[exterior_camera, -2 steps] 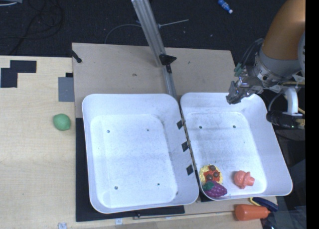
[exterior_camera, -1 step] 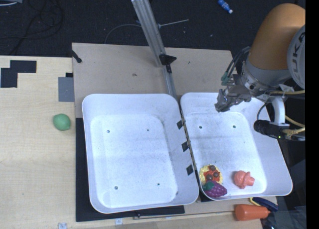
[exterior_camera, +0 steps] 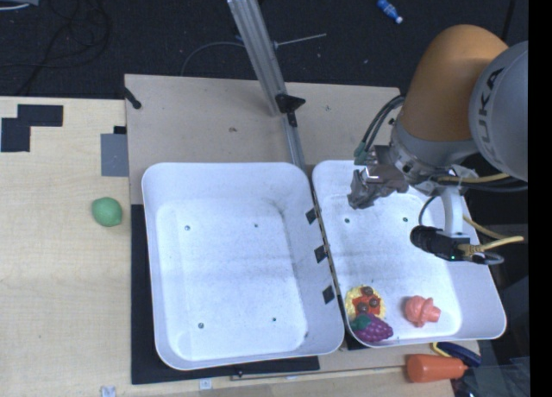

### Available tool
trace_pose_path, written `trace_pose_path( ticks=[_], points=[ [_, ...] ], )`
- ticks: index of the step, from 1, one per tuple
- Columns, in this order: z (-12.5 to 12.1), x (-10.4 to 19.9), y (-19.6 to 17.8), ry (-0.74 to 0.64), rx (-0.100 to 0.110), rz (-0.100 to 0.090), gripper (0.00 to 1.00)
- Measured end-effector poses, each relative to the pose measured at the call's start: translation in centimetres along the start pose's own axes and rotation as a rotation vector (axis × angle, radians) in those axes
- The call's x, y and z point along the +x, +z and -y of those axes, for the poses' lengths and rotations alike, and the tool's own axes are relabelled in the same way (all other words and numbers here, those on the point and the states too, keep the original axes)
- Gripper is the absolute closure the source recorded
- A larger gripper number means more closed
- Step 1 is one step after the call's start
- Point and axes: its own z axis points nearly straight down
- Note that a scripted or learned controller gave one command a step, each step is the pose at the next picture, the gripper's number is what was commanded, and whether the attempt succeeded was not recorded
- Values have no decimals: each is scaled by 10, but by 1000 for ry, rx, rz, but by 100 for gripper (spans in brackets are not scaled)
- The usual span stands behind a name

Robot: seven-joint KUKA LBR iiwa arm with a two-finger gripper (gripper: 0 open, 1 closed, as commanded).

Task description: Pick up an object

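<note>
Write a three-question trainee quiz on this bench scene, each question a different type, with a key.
1. True or false: the green ball lies inside the left bin.
2. Multiple choice: the gripper is above which place? A) the left bin B) the far end of the right bin C) the bare bench on the left
3. Fill in: the pink toy and the yellow and purple toy both lie at the ____ end of the right bin.

Key: 1 false, it rests on the bench outside the bin; 2 B; 3 near.
</note>
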Motion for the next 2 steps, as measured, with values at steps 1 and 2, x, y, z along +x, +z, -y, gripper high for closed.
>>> trace_pose_path(
  ticks=[1, 2],
  points=[
    [22, 49, -2, -1, -1, 0, 100],
    [34, 92, 14, 0, 0, 0, 100]
  ],
)
